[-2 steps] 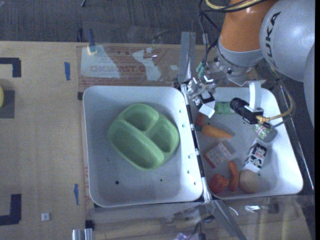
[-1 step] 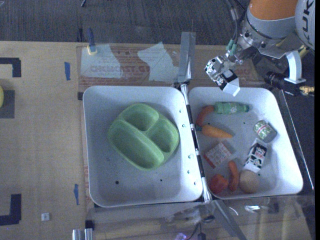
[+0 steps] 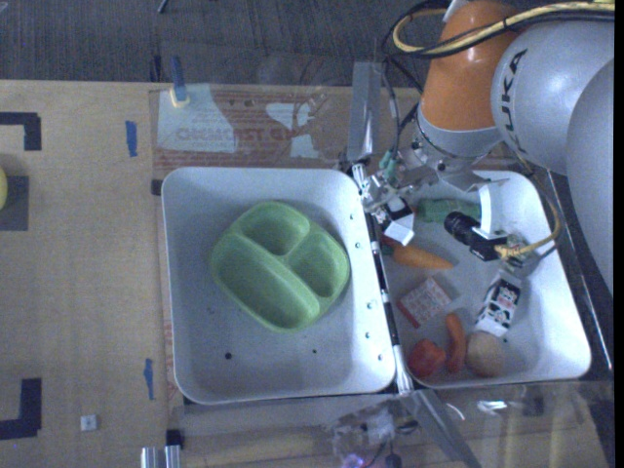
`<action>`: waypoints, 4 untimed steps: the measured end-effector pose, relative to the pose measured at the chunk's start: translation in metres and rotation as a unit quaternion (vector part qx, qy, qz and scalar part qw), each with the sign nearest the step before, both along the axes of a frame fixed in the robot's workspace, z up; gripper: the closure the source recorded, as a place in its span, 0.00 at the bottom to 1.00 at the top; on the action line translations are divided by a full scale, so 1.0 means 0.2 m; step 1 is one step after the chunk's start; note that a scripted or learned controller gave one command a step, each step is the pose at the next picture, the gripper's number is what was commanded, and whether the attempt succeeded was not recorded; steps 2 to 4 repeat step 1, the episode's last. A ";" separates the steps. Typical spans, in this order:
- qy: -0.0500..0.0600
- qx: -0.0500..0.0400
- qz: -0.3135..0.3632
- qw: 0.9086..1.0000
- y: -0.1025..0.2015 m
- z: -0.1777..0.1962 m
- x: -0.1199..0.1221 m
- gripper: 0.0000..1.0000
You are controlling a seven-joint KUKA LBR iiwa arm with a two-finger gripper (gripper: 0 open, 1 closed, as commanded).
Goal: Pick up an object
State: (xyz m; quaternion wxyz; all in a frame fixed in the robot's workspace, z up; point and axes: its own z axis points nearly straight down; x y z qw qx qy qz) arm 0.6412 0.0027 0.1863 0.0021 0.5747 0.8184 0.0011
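My gripper hangs low over the upper left corner of the right bin, close to the wall between the two bins. Just below it lies an orange carrot. A green object lies partly under the wrist. Further down the bin I see a small pink-and-white packet, a red round item, a slim orange-red item, a tan egg-shaped item and a small black-and-white carton. Nothing visible is held.
The left bin holds a green divided plate lying flat near its middle. The metal rim between the bins runs right beside the gripper. Wooden bench surface extends to the left.
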 end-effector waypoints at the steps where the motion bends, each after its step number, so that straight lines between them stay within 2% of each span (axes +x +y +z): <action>1: 0.001 0.000 -0.109 0.994 0.03 0.33 -0.09 1.00; 4: 0.001 0.000 -0.109 0.994 0.03 0.33 -0.09 1.00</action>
